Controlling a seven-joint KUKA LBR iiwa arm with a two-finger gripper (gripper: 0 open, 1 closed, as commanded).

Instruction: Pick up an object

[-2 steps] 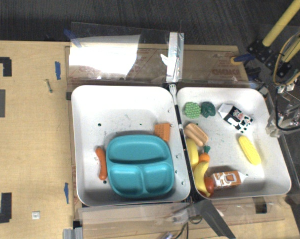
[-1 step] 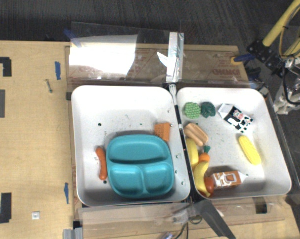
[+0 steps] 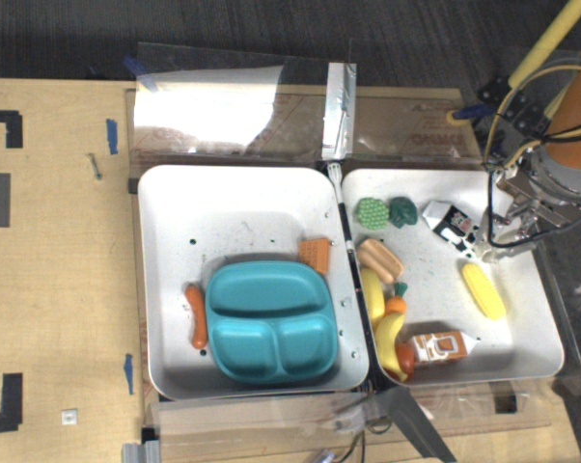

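Position: one fixed camera above the bench (image 3: 49,258); looks down at a slant
Facing: far bench edge at the top of the frame; near edge at the bottom
Reach: far enough to take in both bins whole; left bin (image 3: 165,191) and right bin (image 3: 532,302) side by side
Arm side: the gripper (image 3: 498,244) enters from the frame's right; both bins lie leftward and below its jaws

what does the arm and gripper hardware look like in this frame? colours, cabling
The arm is grey metal with an orange band above the wrist. Thin black and yellowish cables loop around that section. The gripper looks like pale grey metal with slim parts, too small to make out markings.
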